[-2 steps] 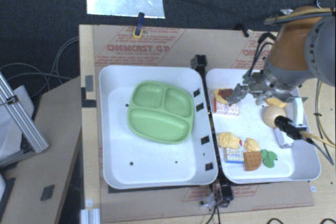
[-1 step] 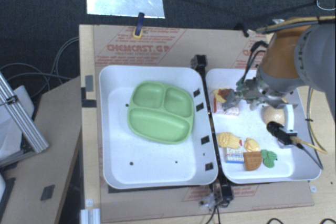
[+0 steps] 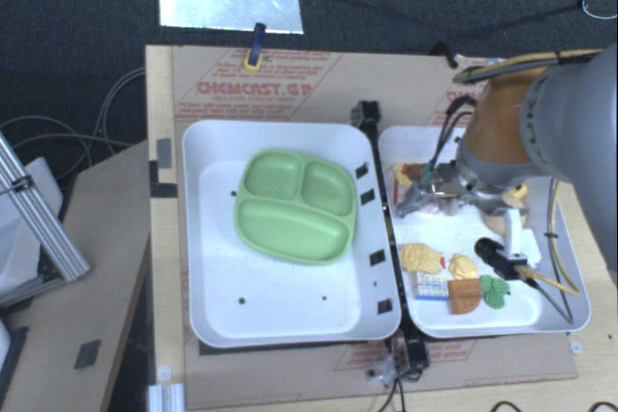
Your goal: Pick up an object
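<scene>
My gripper (image 3: 419, 199) is low in the right bin (image 3: 555, 318), near its left wall, under the grey arm with the orange band. Just behind it lies a small red and yellow toy food piece (image 3: 409, 174), partly hidden by the gripper. In front of it sit a yellow ridged piece (image 3: 420, 257), a small printed box (image 3: 432, 286), a yellow-orange piece (image 3: 463, 265), a brown block (image 3: 464, 297) and a green leafy piece (image 3: 496, 290). I see nothing held in the gripper.
The left bin (image 3: 217, 304) holds a green divided plate (image 3: 295, 206). A black divider strip (image 3: 379, 207) runs between the bins. The arm covers the right bin's back right part. A pale yellow piece (image 3: 519, 194) peeks out beside the arm.
</scene>
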Controlling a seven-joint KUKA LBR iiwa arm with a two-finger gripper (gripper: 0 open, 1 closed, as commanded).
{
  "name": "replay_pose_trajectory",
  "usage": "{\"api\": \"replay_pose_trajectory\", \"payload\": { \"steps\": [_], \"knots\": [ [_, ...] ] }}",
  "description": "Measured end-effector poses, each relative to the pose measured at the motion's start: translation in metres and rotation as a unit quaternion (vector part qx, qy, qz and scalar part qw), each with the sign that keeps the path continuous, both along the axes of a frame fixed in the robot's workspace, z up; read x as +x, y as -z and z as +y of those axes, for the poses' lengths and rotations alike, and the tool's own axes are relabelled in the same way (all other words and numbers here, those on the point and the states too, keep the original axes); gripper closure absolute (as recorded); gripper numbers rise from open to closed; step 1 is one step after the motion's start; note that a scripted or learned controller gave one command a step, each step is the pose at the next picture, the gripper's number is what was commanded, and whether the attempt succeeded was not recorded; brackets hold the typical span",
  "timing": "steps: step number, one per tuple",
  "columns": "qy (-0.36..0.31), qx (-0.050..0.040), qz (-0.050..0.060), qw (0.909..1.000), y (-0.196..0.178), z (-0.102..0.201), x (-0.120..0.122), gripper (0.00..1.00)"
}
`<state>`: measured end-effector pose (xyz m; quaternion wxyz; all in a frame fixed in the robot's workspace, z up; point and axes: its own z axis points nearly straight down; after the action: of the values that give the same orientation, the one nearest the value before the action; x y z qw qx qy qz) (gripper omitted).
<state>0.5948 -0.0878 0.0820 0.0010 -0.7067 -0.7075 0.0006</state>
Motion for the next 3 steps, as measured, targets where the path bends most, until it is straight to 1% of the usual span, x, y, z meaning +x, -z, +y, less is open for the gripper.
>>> {"api": "replay_pose_trajectory", "payload": {
  "steps": [1,3],
  "knots": [
    [0.000,-0.0003,-0.002,1.0000,-0.013,0.000,0.001,1.00],
    [0.000,-0.0006,-0.004,1.0000,-0.105,-0.006,-0.008,1.00]
  ]
}}
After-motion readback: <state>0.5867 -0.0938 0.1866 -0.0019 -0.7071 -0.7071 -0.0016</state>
